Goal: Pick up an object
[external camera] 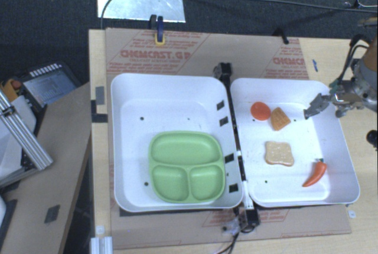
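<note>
Orange-banded arm's gripper (322, 104) hangs at three o'clock over the right bin (339, 146), finger spread impossible to tell. Nearest, at nine o'clock, a tan block (280, 119) touching a red-orange ball (260, 110); a descent might nudge both.

the robot shows at the right edge of the view as a cluster of grey and silver metal parts. the gripper (316, 106) is dark grey, with slim finger pieces tapering to a dark tip. behind it sits a blocky silver-grey wrist housing with small fittings. a thin dark cable loops above the housing, and a patch of orange-brown shows at the very edge.
</note>
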Robot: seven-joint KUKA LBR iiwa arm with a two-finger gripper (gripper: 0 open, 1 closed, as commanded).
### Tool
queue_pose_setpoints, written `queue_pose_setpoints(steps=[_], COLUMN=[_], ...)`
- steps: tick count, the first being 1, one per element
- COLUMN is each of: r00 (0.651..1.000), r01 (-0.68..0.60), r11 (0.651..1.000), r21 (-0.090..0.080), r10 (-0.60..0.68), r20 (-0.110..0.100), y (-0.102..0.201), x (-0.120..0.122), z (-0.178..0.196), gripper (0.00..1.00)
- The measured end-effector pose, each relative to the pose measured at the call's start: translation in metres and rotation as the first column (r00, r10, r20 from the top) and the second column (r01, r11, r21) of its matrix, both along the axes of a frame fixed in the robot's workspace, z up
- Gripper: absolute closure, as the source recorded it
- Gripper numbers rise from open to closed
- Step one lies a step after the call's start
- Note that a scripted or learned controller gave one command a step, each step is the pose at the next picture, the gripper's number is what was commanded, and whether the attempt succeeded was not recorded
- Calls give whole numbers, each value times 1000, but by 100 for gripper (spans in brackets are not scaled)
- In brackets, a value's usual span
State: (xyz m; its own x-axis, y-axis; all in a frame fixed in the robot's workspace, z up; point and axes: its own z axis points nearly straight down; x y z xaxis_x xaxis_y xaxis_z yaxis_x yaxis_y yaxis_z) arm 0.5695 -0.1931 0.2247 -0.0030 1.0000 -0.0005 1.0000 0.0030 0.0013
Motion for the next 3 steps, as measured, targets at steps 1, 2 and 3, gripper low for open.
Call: queue_pose_setpoints(steps=[1, 2, 3], r00=[1000, 1000, 1000], r01=[2, 2, 1], r11=[1000, 1000, 1000], r21=[1, 1, 0], r10=[-2, -2, -1], r20=[-4, -4, -1], y=[0, -3, -3], x=[2, -1, -1], z=[-63, -125, -140], gripper=[0, 0, 0])
